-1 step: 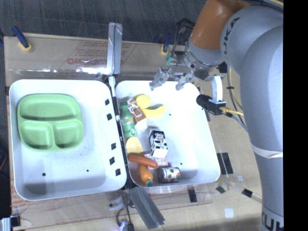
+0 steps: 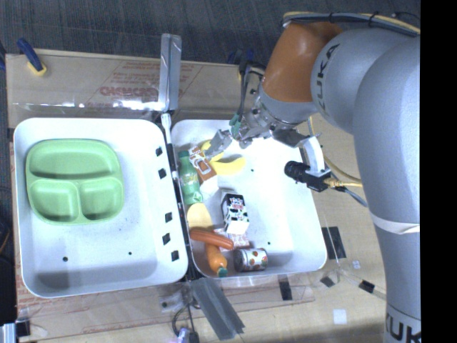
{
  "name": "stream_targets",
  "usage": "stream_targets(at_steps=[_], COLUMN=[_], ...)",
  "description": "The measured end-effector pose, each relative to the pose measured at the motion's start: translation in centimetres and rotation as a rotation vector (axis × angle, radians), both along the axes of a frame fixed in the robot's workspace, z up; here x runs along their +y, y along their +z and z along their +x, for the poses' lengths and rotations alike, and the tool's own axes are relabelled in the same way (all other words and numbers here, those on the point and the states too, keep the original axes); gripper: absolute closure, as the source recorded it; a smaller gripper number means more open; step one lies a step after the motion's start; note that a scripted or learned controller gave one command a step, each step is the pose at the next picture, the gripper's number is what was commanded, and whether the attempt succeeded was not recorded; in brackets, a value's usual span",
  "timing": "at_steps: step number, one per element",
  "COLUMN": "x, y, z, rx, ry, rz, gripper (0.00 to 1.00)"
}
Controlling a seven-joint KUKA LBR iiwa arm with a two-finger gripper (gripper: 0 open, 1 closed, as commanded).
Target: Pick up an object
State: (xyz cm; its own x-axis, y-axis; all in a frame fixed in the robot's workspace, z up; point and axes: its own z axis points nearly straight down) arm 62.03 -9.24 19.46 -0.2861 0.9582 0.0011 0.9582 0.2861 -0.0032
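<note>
Yellow banana (image 2: 227, 166) lay at the upper centre of the right bin (image 2: 300, 213), just below the end effector (image 2: 223, 143), whose opening could not be judged; nothing appeared lifted, so the pick seemed outstanding.

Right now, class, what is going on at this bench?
A grey KUKA arm reaches in from the right, its gripper low over the back of the right bin, beside a yellow banana-like piece. That bin also holds a green bottle, a carrot, a small can and a black-and-white carton. The left bin holds a green divided tray. Nothing looks lifted yet.
</note>
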Motion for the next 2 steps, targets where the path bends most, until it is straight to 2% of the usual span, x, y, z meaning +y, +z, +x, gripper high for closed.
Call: stream_targets(at_steps=[1,2], x=[-1.7,-2.8], y=[-8.3,-10.3], z=[-8.6,-10.2], rx=[0.001,-0.001], ry=[-0.059,-0.050], rz=[0.000,0.000], gripper=[0.00,0.00])
